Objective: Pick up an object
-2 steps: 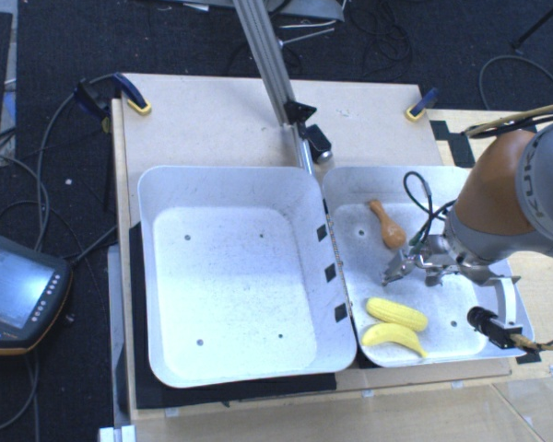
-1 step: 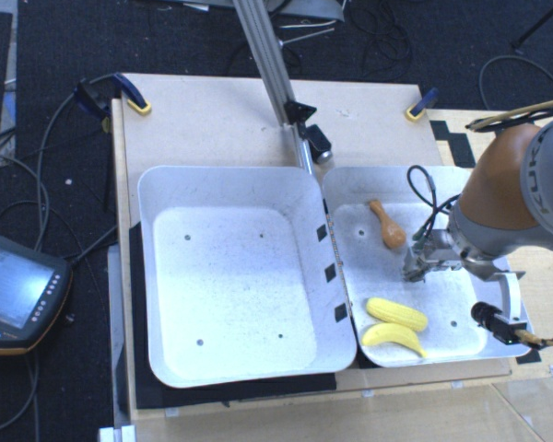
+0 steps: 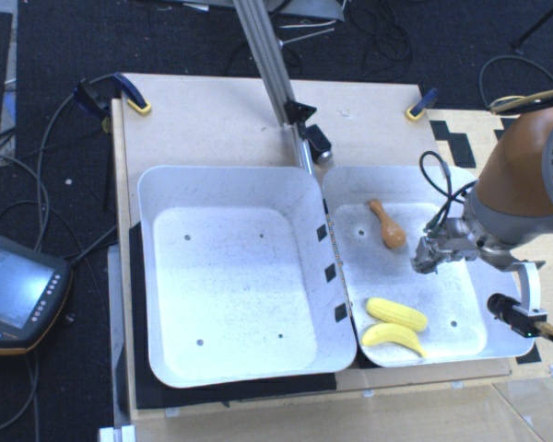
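In the right bin [image 3: 461, 339] lie three things. A brown wooden pestle-shaped piece [image 3: 387, 226] rests near the bin's back middle. A yellow corn cob [image 3: 397, 314] and a yellow banana [image 3: 393, 339] lie side by side near the front edge. My gripper [image 3: 426, 261] hangs low over the bin floor, just right of the brown piece and above the corn in the picture. Nothing shows between its fingers.
The left bin [image 3: 166, 191] adjoins the right one along a raised shared wall [image 3: 332, 256]. A slanted metal pole [image 3: 272, 63] rises from behind the bins. The arm's grey and orange body [image 3: 525, 173] covers the right bin's far right side. A black cable [image 3: 441, 178] loops above the gripper.
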`<state>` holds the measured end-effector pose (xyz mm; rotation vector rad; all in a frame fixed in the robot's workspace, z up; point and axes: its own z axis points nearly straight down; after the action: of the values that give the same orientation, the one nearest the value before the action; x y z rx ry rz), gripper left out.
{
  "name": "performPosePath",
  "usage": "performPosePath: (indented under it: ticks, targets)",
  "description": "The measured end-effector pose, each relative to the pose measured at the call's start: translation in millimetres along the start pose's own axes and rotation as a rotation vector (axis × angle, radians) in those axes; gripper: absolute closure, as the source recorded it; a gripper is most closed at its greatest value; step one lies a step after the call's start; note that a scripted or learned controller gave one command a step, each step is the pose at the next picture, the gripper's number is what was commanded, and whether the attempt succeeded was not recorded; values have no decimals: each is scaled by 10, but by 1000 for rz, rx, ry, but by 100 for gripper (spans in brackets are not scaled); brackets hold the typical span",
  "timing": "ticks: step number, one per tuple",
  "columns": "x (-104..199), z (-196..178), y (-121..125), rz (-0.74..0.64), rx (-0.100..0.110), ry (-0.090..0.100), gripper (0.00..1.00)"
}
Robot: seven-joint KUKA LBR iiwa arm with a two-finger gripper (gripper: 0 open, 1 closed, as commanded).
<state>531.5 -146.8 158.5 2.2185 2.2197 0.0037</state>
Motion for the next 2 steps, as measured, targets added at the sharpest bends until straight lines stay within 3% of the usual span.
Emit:
performPosePath:
  ticks: [2]
  targets:
    - [31,-942,38,0,0,0,100]
